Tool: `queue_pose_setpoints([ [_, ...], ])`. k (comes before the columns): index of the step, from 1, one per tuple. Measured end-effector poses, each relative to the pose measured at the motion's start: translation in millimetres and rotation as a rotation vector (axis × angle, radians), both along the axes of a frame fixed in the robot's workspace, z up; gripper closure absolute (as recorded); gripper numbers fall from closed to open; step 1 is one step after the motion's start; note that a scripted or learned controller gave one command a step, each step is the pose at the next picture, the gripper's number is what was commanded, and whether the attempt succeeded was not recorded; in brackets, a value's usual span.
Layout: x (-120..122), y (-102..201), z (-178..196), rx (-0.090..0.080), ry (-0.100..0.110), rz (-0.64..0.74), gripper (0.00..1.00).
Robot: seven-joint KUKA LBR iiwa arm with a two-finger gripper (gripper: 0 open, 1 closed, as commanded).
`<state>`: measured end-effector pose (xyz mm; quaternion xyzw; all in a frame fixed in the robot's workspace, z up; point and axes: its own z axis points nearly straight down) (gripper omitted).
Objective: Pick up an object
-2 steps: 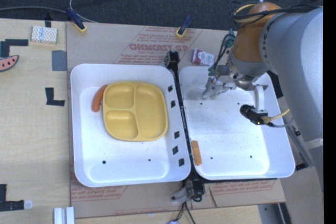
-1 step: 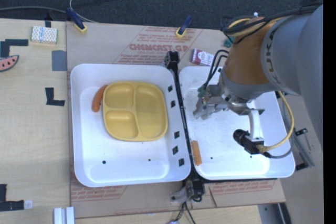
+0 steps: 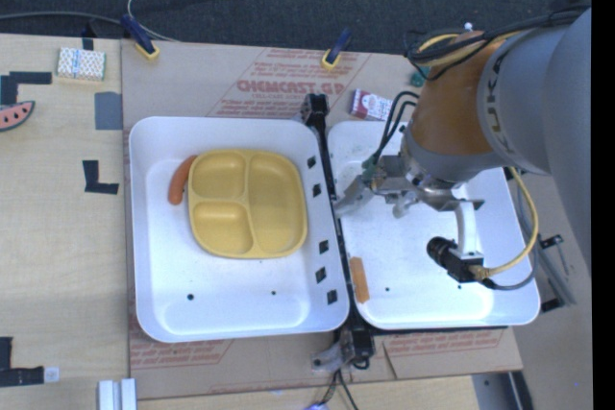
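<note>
Arm over the right bin (image 3: 500,302), gripper (image 3: 370,187) near its left wall with finger state not discernible; the nearest object, an orange carrot-like piece (image 3: 358,279), lies below the gripper along that wall, so descend centred, clear of the wall.

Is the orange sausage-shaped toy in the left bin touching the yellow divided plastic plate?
Touching. In the camera view, the orange sausage-shaped toy lies right against the left rim of the yellow divided plastic plate, with no white bin floor showing between them.
</note>
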<state>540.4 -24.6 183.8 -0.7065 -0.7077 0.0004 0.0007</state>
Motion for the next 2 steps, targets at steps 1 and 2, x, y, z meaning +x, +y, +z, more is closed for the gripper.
queue_pose_setpoints([
  [1, 111.7, 31.1, 0.7, -0.001, -0.001, 0.001, 0.0],
  [2, 111.7, 30.8, 10.4, -0.004, 0.0, 0.001, 1.0],
])
